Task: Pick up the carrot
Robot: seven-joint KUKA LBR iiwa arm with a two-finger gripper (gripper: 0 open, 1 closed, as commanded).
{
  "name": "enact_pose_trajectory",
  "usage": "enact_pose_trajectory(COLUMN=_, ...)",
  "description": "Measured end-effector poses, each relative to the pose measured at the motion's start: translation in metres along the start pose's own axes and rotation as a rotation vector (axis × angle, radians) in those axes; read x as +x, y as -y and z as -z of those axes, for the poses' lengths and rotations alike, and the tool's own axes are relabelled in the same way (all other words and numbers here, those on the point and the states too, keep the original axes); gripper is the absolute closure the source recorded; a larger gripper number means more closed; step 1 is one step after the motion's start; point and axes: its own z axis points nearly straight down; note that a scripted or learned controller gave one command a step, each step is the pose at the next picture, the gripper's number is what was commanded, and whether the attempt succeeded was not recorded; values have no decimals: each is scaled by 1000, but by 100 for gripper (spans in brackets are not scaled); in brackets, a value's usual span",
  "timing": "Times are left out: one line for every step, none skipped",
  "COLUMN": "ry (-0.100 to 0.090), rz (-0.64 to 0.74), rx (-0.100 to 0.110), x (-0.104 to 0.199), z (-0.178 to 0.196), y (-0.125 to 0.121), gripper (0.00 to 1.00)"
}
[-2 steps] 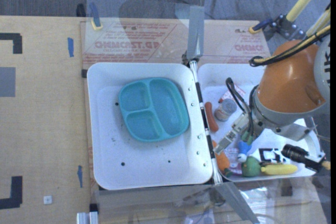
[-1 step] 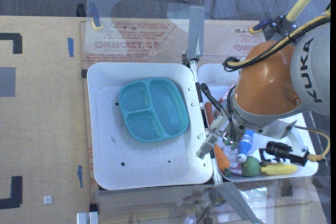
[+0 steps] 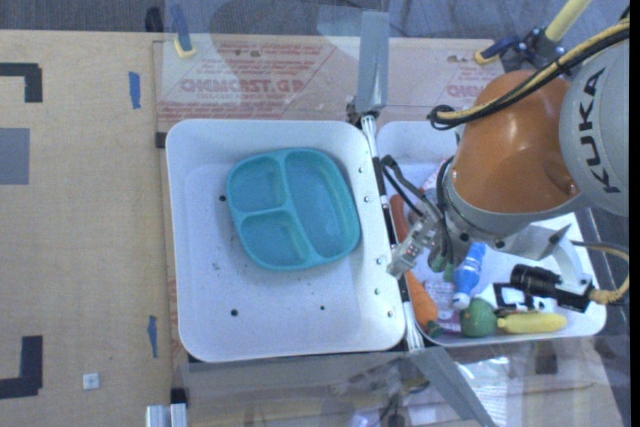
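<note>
I see one slim orange carrot crowding the right white bin's left wall beneath the pincer, whose spread I cannot tell.

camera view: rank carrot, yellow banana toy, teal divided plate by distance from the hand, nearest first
From the hand:
1. carrot, just below it at the right bin's left wall.
2. teal divided plate, to its left in the left bin.
3. yellow banana toy, lower right of the right bin.
Plate and banana are fairly close in rank.

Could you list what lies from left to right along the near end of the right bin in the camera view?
Carrot → blue and white bottle → green vegetable → yellow banana-like piece.
</note>
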Motion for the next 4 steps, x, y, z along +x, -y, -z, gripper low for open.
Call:
enact_pose_trajectory(ry=-3, rz=-241, rx=5, x=-25, z=-10, y=36, gripper=100)
enact_pose_trajectory(ry=0, rz=-58, rx=3, x=-21, z=101, y=11, gripper=100)
enact_pose_trajectory(ry=-1, rz=-124, rx=5, x=-63, z=-10, y=86, gripper=100)
enact_pose_trajectory(ry=2, rz=195, rx=2, x=-58, z=56, y=77, gripper=100)
